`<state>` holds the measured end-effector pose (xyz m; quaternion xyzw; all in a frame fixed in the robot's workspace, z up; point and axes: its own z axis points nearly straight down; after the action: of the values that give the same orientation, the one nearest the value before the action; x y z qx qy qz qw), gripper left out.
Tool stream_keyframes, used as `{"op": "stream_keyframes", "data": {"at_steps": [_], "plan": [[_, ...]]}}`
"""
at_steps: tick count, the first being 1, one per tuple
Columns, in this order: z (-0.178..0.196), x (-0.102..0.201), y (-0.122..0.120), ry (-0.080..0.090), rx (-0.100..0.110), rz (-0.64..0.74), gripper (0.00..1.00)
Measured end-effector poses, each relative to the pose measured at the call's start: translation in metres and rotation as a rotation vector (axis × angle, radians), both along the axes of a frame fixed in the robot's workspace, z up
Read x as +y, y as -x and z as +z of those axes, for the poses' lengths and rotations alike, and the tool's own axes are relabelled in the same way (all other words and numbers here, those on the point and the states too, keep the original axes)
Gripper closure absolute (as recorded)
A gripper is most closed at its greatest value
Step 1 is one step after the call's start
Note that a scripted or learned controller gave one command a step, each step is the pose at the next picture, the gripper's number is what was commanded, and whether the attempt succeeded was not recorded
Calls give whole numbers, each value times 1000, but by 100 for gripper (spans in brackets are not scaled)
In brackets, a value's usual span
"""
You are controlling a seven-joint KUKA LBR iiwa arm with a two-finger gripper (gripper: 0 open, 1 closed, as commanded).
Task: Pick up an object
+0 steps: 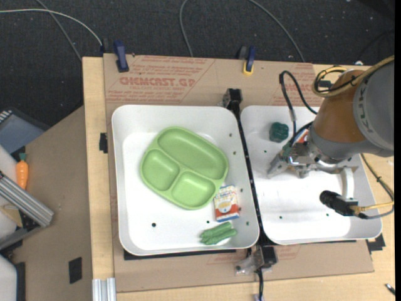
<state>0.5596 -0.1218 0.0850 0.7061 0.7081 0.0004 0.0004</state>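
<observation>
White bins: two shallow trays side by side on the bench, the left bin point(125, 168) in the middle of the frame and the right bin point(301, 221) towards the right edge, their inner rims touching.
Bench: a brown printed cardboard sheet point(156, 77) lies under both bins, with a blue clamp point(120, 56) at its upper left edge and a second clamp point(249, 58) at the upper middle.
Green plate point(183, 167): a pale green dish with three compartments, lying flat and slightly turned in the middle of the left bin.
Carton point(227, 204): a small white and red packet in the left bin, just beside the plate's lower right rim and close to the bin's right wall.
Green pod point(218, 234): a darker green, elongated piece near the lower edge of the left bin, just below the carton and apart from the plate.
Teal lump point(279, 130): a small dark teal thing in the upper left part of the right bin, lying alone near the bin's left wall.
Arm point(376, 111): grey, with its orange band point(335, 115), reaching in from the right of the frame over the right bin.
Gripper point(289, 167): low over the left half of the right bin, below and just right of the teal lump, not touching it.
Gripper state: whether it is spread or pressed together cannot be told from this slant; nothing is seen held in it.
</observation>
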Motion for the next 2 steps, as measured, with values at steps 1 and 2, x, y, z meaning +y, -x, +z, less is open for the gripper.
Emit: {"op": "stream_keyframes", "data": {"at_steps": [1, 2], "plan": [[105, 40, -48, -1, -9, 2, 0], [115, -48, -95, 2, 0, -8, 0]]}}
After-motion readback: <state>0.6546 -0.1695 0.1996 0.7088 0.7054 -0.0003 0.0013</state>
